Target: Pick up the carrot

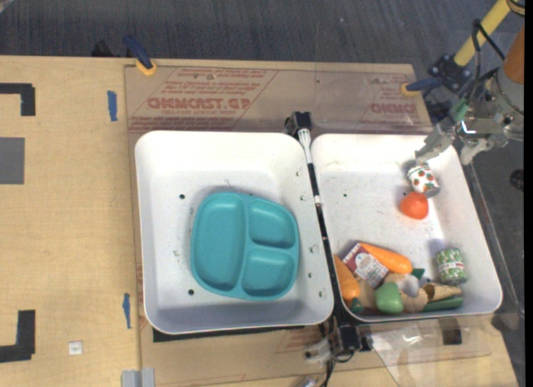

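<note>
The carrot (385,256) is seen in the right bin (466,210), toward that bin's near edge, where a small heap of toy foods is gathered. It is a smooth orange piece, long and tapered, laid roughly crosswise with one end pointing toward the bin's middle divider and the rounder end toward the right; its surface is glossy and of an even orange. Just beside it, and touching or nearly touching, a red and white packet (364,265) is lying, and below these a green pepper-like piece (388,297) is set against a pale tan piece (410,291) and a cone-shaped item (441,294). A second orange piece (348,280) is partly hidden at the left of the heap. A green can (450,265) is placed to the right of the carrot, apart from it. Farther back in the same bin, an orange-red rounded fruit (414,205) is found with a white spotted object (423,180) just above it. The left bin (166,169) is occupied by a teal divided plate (245,245). The gripper (454,140) is held over the far right corner of the right bin, well apart from the carrot; its fingers are spread apart and nothing is clasped between them.
</note>
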`<state>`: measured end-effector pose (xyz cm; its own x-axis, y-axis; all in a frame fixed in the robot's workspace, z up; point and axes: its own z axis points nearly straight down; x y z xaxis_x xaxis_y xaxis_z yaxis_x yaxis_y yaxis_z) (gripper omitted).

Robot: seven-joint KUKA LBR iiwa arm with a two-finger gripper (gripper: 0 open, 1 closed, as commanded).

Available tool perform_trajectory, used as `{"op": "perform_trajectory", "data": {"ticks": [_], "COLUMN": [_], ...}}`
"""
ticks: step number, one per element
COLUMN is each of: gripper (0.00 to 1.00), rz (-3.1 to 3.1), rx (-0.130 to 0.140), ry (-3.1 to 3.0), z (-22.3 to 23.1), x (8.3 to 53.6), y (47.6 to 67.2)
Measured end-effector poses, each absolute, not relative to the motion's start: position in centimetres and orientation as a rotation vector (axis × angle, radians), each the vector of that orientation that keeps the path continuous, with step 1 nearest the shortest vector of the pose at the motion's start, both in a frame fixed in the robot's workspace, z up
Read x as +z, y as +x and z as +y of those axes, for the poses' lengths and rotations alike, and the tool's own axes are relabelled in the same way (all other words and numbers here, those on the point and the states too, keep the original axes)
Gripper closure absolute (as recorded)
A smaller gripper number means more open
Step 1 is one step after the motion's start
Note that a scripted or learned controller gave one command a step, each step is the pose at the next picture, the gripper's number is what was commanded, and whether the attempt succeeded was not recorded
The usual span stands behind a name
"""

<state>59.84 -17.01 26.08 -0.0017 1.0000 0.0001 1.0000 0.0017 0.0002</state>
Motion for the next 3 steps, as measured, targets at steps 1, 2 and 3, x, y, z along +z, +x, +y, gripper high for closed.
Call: {"op": "perform_trajectory", "data": {"ticks": [1,2,3], "gripper": [0.0,0.0,1.0], "rz": [2.477,2.325,2.315], "rx": [-0.001,0.026,0.033], "ry": [1.94,2.09,2.086], "z": [-12.6,-12.8,-12.9], "x": [15.4,9.5,10.5], "y": [51.6,49.3,49.7]}}
